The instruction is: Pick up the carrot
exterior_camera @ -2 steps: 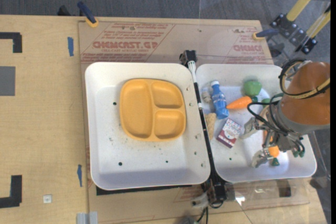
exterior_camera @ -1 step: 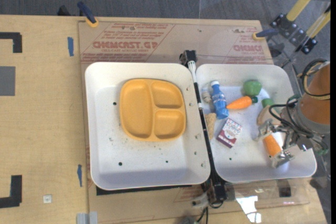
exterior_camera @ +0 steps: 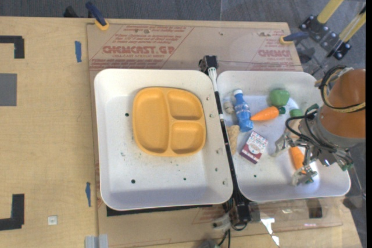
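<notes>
The carrot [exterior_camera: 267, 114], orange with a green top, lies in the right bin [exterior_camera: 331, 191] near its middle, pointing left towards a blue bottle. My gripper [exterior_camera: 300, 166] hangs low over the bin's right part, below and to the right of that carrot and apart from it. A small, narrow orange object [exterior_camera: 297, 156] sits right at the gripper's tip, partly covered by cables and metal parts. The arm's orange band [exterior_camera: 347, 103] is above it at the right edge.
The right bin also holds a blue bottle [exterior_camera: 242, 111], a green object [exterior_camera: 280, 96] at the back and a small red-and-white box [exterior_camera: 254, 147]. The left bin [exterior_camera: 110, 142] holds a yellow divided plate [exterior_camera: 169, 121]. A black divider [exterior_camera: 221, 125] separates the bins.
</notes>
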Robot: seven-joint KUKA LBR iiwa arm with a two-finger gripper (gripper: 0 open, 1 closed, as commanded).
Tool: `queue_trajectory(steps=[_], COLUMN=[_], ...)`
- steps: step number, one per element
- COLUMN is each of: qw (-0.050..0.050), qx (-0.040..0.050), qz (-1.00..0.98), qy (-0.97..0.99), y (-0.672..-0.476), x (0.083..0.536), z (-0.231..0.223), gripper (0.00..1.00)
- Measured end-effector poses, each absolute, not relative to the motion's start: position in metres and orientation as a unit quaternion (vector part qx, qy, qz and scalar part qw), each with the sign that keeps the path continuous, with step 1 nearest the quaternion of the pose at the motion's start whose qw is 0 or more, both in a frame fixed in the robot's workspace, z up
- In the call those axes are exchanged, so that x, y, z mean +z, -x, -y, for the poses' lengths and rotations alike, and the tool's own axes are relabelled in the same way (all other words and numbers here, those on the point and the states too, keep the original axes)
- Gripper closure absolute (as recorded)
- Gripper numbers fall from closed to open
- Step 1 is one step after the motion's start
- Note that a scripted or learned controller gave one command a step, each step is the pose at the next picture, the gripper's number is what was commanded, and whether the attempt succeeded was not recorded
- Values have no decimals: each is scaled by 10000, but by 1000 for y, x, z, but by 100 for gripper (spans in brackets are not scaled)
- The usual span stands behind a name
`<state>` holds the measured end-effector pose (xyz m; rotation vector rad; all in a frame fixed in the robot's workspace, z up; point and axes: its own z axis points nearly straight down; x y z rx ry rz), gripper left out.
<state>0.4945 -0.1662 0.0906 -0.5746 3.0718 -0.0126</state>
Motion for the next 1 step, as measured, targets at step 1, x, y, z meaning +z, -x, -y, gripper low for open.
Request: queue_trajectory(steps=[1], qw=[147], qx=[-44], qz=[-9829], qy=[1836], y=[-499], x=[103], z=[164], gripper=[100])
